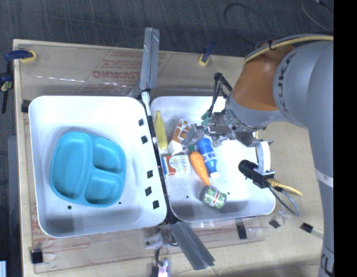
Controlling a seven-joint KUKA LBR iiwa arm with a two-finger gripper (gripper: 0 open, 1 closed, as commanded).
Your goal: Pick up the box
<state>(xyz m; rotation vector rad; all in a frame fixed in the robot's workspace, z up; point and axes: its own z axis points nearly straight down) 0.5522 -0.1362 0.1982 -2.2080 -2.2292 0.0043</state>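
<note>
The gripper [203,133] is hovering, its grip state impossible to tell. The box [179,130] is lying just left of it (likely light, stiff cardboard); pinching its flat sides looks best.

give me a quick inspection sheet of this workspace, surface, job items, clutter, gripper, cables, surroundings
surface: bench with two white bins side by side, left bin and right bin
job's things: small box in the right bin, beside the carrot, lying free
clutter: carrot, blue bottle, green can, yellow item, brown carton in the right bin; blue divided tray in the left bin
grippers: gripper low over the right bin near the bottle top; finger state cannot tell
cables: dark cable along the wrist; yellow-tipped hose at the bin's right edge
surroundings: blue clamps on the bench edges; dark floor
</note>
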